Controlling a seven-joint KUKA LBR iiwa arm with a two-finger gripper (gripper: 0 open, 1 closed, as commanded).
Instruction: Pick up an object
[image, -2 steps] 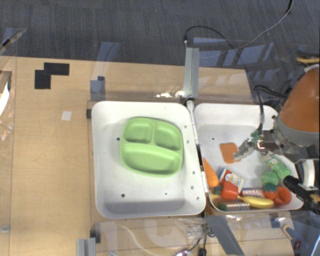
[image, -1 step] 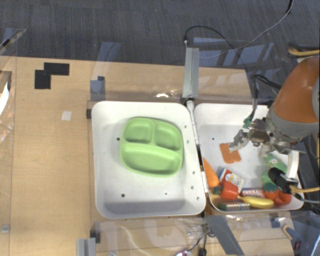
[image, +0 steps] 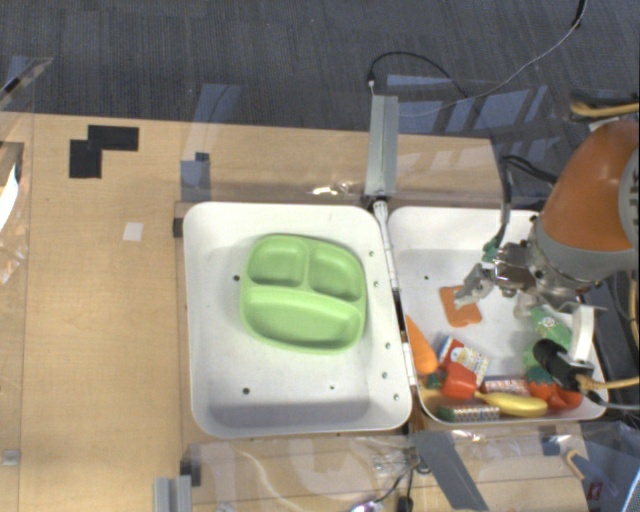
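One banana (image: 511, 403) lies by one carrot (image: 421, 347) (right bin), tool (image: 497, 285) spread open, holding nothing.

Green tray (image: 300, 295), white bins (image: 215, 330) (both plain), yellow banana (image: 515, 404), orange carrot (image: 421, 346)

One fixed camera above the bench (image: 90, 330), looking down at a slant.
It takes in both white bins, left bin (image: 215, 400) and right bin (image: 425, 240), from moderate height; the arm (image: 595, 200) enters from the right.
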